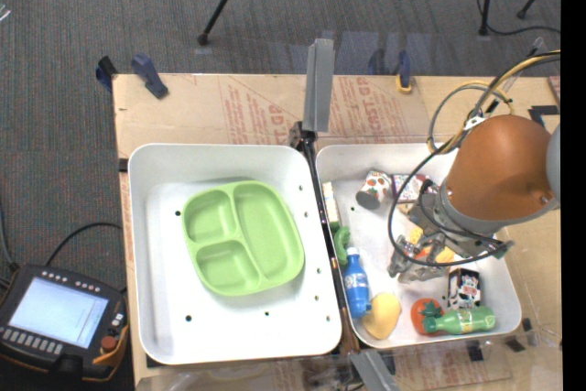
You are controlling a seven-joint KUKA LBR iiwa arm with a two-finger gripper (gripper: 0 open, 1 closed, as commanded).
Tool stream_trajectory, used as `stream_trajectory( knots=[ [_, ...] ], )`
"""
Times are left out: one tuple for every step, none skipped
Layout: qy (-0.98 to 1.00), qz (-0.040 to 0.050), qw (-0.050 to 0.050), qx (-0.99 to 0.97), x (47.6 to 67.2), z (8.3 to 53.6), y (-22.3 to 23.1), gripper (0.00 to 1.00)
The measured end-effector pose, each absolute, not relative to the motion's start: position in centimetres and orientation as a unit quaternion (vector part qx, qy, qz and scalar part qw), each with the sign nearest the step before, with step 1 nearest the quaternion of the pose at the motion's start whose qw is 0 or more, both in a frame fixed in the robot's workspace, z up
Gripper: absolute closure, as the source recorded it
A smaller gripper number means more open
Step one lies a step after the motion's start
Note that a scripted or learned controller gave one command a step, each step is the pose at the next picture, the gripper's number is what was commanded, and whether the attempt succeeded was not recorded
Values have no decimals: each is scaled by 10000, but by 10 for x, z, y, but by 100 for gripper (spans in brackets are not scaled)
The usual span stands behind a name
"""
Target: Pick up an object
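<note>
My gripper (414, 263) hangs low over the middle of the right bin (359, 166), under the orange band of the arm (499, 168). Its fingers are partly hidden by the wrist and cables. Just beneath it lies a small yellow-orange item (443, 256), partly covered. Around it are a blue bottle (355, 283), a yellow lemon-like fruit (384, 314), a green bottle with a red cap (455, 320), a black-and-white carton (465, 287), and a dotted white box (374, 189). A green item (341, 242) rests by the bin's left wall.
The left bin (156, 197) holds a green divided plate (244, 237). A grey post (319, 92) stands between the bins at the back. A teach pendant (59, 316) lies on the floor at lower left. Cables loop above the arm.
</note>
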State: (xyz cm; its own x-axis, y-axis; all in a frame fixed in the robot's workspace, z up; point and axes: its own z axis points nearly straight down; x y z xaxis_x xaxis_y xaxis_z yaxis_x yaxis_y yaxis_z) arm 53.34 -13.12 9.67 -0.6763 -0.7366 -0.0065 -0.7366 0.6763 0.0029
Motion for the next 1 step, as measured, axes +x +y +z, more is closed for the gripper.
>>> stream_trajectory(
  knots=[
    [9155, 30, 20, -4023, 533, 96, -131, 0]
  ],
)
